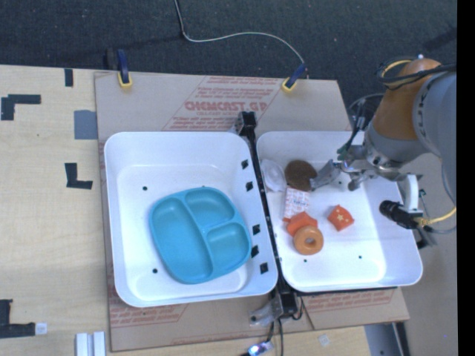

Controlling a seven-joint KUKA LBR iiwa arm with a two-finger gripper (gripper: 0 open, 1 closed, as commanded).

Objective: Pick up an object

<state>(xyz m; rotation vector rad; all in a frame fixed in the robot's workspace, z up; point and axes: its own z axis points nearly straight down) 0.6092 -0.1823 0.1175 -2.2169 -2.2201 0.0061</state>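
From above, the hand (pixel 332 175) hung over the right bin (pixel 386 273), and I could not tell if it was grasping anything, beside a brown cookie (pixel 300 173) that looked light, stiff, and best pinched across its edges.

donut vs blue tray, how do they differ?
The donut is small, orange-tan and ring-shaped; the blue tray is far larger, flat, with three compartments. The donut sits in the right bin among other items; the tray lies alone in the left bin. Both rest flat, untouched by the gripper.
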